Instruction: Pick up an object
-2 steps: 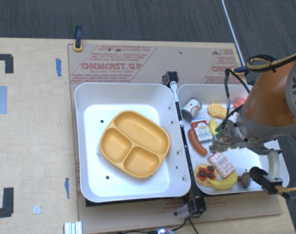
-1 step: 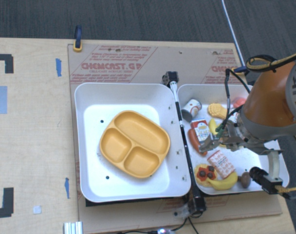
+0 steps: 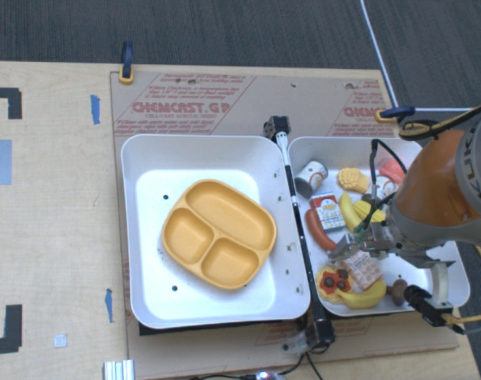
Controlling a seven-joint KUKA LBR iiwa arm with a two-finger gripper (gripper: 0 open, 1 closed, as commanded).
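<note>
The right bin [image 3: 454, 287] holds a pile of toy foods. Among them are a small can [image 3: 310, 174], a yellow corn piece [image 3: 352, 180], a red carton [image 3: 327, 210], a banana [image 3: 351, 212], a red hot dog [image 3: 320, 230], a pizza slice [image 3: 332, 281] and a second banana [image 3: 367, 295]. My gripper [image 3: 356, 245] hangs low over the middle of this pile, just right of the hot dog and above a small printed packet [image 3: 366, 270]. The grey and orange arm [image 3: 438, 188] covers the bin's right part. Nothing visibly sits in the gripper.
The left bin [image 3: 145, 212] carries a yellow divided plate [image 3: 218, 233] at its middle. A black divider bar [image 3: 292, 188] runs between the two bins. A pink item [image 3: 393, 169] and a brown piece [image 3: 396, 291] lie near the arm. Clamps sit at the board's back corners.
</note>
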